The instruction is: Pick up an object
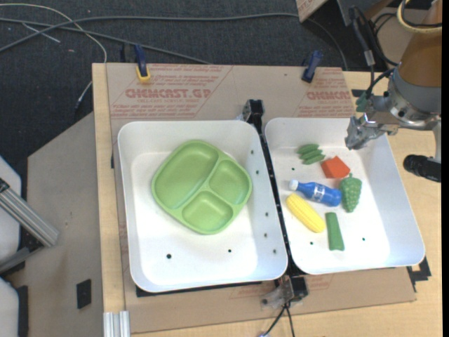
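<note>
The right bin (393, 237) holds several toy foods: a green pea pod (309, 152), a red-orange block (336, 168), a blue bottle (317, 192), a green broccoli-like piece (351, 193), a yellow corn cob (304, 213) and a dark green cucumber (334, 231). My gripper (358, 136) hangs over the bin's upper part, just above and right of the red-orange block. Nothing shows between its fingers. In the left bin (140, 258) lies a light green divided plate (201, 186).
Both bins rest on a cardboard sheet (210, 83) clamped at the back by blue clips (142, 69). Between the bins runs a black divider (270, 181). The arm's grey and orange body (419, 69) fills the upper right corner. Cables cross the dark floor at the top left.
</note>
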You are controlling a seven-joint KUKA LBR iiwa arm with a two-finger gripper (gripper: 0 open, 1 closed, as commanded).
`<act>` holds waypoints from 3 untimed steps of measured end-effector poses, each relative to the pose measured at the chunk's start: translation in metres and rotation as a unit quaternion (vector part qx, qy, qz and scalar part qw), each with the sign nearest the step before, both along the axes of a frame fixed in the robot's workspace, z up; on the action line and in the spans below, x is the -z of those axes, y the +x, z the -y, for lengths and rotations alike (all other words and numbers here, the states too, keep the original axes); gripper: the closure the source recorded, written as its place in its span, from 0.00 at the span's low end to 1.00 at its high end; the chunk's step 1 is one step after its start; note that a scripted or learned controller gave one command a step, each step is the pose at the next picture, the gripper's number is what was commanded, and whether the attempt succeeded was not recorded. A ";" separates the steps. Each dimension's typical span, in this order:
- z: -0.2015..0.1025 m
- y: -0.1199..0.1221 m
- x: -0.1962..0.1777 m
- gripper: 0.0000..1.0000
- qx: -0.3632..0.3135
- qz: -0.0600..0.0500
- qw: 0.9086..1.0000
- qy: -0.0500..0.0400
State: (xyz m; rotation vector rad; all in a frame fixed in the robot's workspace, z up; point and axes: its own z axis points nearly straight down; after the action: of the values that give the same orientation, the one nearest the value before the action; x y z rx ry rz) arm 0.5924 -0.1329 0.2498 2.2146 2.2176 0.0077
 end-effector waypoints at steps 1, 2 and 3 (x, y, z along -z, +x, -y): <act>0.000 0.001 -0.014 1.00 0.000 -0.002 1.000 0.000; -0.052 -0.006 -0.003 1.00 -0.002 -0.006 1.000 0.003; -0.112 -0.006 0.010 1.00 -0.003 -0.006 1.000 0.003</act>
State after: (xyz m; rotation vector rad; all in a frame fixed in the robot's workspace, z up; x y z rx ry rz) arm 0.5862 -0.0205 0.2402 2.2179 2.2321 0.0009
